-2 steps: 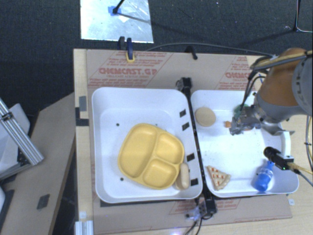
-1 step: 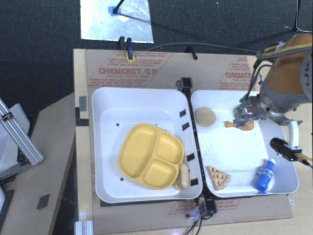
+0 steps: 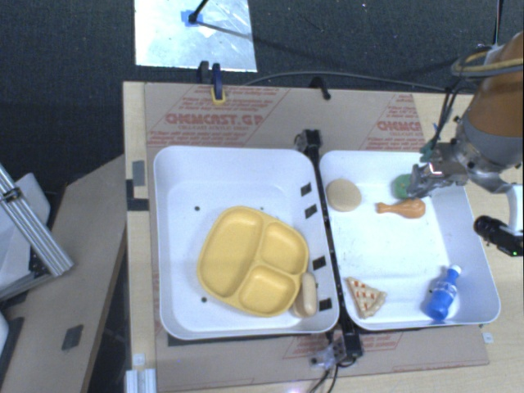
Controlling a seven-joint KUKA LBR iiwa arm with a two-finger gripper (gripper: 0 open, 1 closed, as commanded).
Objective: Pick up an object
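My gripper [image 3: 419,180] hangs over the far right part of the right bin [image 3: 393,260], directly above a green object [image 3: 400,186] that it partly hides. Just in front of it lies a brown chicken drumstick [image 3: 403,209]. A beige round bun [image 3: 344,195] rests at the bin's far left. A pizza slice [image 3: 365,296] and a blue bottle [image 3: 440,294] lie near the front wall. Nothing shows between the fingers.
The left bin [image 3: 180,187] holds a yellow divided plate [image 3: 253,259] with a small bread roll [image 3: 307,294] leaning at its right edge. A black divider clip strip [image 3: 321,219] runs between the bins. A black fixture [image 3: 499,234] juts in at the right.
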